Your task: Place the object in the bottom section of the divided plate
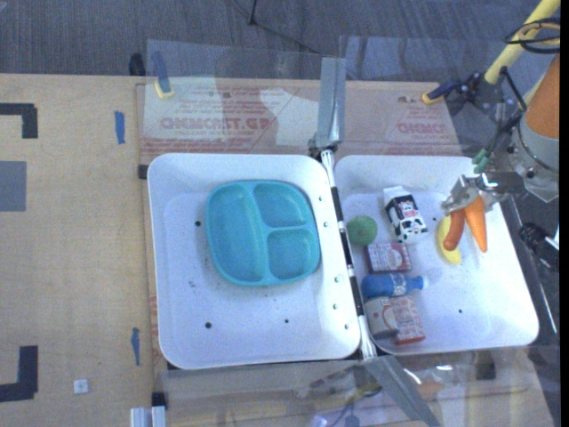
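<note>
A teal divided plate (pixel 263 232) lies in the left bin (pixel 178 327), with one large section on its left and two smaller ones on its right. My gripper (pixel 465 194) hangs over the upper right part of the right bin (pixel 507 318). Just below it are two orange carrots (pixel 478 224), their tops touching or very close to the gripper's tip. A yellow banana (pixel 447 251) lies under the left carrot (pixel 454 230). Whether either carrot is gripped is unclear.
The right bin also holds a green ball (pixel 361 229), a black and white box (pixel 404 213), a pink carton (pixel 388 257), a blue bottle (pixel 391 286) and a brown packet (pixel 396 317). A metal divider (pixel 342 238) separates the bins.
</note>
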Motion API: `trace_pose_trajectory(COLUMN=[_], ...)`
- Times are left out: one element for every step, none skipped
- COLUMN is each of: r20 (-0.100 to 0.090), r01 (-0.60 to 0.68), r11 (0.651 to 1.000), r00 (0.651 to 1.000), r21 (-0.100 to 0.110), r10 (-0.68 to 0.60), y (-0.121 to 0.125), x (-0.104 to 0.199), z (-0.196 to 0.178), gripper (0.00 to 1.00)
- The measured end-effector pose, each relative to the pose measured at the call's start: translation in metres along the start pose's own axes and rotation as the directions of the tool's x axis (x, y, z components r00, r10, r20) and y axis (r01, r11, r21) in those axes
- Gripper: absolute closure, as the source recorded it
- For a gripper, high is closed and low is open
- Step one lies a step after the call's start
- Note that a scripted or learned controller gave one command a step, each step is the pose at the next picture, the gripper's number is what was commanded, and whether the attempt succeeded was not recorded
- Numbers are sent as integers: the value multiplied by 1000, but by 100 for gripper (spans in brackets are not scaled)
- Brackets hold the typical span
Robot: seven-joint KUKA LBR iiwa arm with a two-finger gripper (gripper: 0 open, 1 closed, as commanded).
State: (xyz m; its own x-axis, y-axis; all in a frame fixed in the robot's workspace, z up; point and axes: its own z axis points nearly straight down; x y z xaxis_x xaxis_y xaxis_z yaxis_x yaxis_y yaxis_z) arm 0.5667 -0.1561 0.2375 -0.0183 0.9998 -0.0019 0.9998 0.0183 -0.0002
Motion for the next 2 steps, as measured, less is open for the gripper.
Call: trace_pose_trajectory(r20=[0,-2], r01=[65,50], r11=[998,999], r00=[998,999], r21=[-3,0], r10=[-65,-50], y=[78,95], x=[40,118], z=[0,20], gripper=[100,100])
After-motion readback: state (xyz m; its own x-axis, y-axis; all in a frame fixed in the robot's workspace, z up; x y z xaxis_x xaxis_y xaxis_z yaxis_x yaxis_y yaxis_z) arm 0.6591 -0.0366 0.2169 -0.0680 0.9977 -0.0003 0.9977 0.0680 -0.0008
